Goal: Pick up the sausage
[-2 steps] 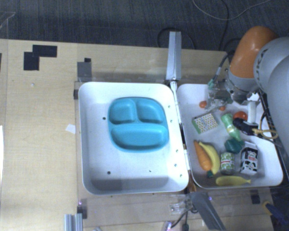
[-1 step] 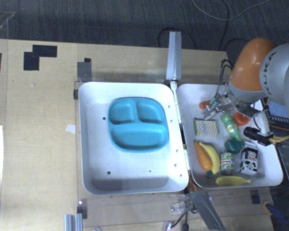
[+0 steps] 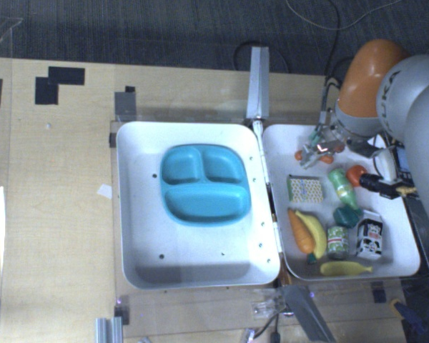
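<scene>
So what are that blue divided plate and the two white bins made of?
The blue divided plate looks like moulded plastic, matte: uniform colour, soft rounded compartment edges, no sharp glints. The left white bin and the right white bin seem plastic too, smooth with a faint sheen and rounded corners, though coated metal can't be ruled out.

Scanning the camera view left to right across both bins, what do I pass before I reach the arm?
Left bin → blue divided plate → right bin → carrot → gripper → green can → milk carton → arm's grey body.
</scene>
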{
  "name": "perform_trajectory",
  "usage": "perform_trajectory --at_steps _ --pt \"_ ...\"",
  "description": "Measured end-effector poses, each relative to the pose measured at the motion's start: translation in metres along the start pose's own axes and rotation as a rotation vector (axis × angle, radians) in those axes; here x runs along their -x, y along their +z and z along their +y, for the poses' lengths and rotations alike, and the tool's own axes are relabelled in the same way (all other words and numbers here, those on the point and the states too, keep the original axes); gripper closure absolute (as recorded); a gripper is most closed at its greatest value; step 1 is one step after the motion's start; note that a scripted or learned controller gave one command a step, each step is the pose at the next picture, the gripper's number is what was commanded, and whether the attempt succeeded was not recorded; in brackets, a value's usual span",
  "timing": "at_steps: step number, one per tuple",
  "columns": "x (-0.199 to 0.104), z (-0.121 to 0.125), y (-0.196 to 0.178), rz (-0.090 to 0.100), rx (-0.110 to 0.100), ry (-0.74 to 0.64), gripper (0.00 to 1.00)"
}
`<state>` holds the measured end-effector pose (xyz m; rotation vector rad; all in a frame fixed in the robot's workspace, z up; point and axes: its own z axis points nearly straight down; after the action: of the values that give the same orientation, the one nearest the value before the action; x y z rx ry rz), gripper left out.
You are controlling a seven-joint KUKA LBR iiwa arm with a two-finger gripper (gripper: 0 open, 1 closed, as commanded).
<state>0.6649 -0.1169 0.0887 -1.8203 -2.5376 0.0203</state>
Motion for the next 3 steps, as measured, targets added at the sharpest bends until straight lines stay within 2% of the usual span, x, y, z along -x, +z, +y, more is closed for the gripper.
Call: perform_trajectory --at_steps 1,2,3 --pt "0.081 -0.03 0.001 0.004 0.011 -0.04 0.0" --pt "0.08 -0.028 -0.011 0.005 0.012 -0.044 1.0" --pt "0.059 -0.017 -0.153 -0.013 0.031 0.015 1.0"
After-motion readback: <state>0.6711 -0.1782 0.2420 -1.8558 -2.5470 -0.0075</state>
